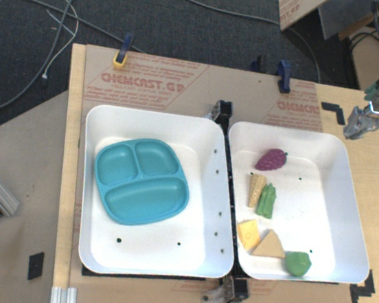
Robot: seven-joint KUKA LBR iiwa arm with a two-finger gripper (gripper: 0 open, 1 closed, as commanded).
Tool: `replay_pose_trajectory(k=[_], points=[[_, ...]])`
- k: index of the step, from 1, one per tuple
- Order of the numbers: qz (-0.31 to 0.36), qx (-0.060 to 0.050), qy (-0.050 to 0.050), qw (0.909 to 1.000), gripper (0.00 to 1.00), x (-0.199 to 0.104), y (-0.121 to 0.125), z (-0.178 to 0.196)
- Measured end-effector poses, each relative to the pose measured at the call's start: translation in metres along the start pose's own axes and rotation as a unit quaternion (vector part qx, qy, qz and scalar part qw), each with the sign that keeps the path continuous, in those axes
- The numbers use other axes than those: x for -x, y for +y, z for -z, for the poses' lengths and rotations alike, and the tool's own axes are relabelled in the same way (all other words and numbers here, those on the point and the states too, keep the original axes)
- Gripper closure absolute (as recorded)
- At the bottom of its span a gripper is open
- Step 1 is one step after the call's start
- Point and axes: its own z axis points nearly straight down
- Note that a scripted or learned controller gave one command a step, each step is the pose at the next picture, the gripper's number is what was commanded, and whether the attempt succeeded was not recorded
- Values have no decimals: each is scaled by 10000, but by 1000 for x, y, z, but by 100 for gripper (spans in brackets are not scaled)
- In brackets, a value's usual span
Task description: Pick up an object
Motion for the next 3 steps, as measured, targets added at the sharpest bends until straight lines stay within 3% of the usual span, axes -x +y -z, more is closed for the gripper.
replay_pose_trajectory(k=[3], points=[[13, -34, 16, 10000, 100, -157, -13, -2]])
